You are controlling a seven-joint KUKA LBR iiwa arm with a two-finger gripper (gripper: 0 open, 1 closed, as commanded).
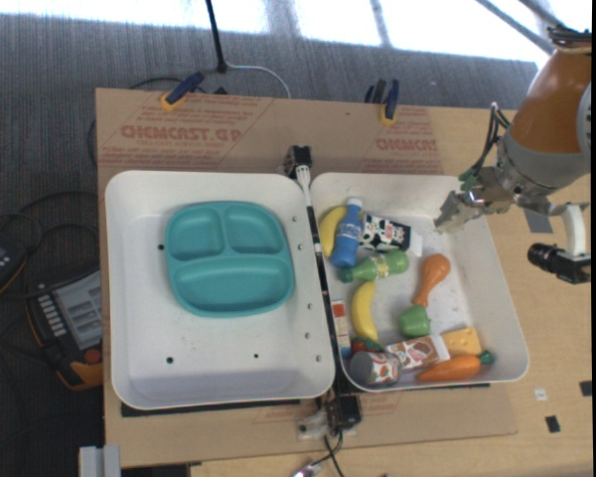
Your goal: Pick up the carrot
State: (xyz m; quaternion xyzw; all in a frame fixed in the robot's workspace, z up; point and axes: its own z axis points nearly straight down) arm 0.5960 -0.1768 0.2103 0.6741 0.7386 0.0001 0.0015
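The carrot [452,369] is orange with a green tip and lies flat along the front wall of the right bin [507,296], at its front right corner. It touches a yellow cheese wedge [464,341] and a red-and-white packet [409,354]. My gripper [455,213] hangs over the far right part of that bin, well behind the carrot. Nothing shows in its grasp. The grey and orange arm [554,107] comes in from the upper right.
An orange drumstick [432,276], a green pepper [414,320], two bananas [364,311], a blue bottle [348,235], a green bottle [380,265] and a cow-print carton [387,233] crowd the right bin. The left bin [139,346] holds a teal divided plate [230,256].
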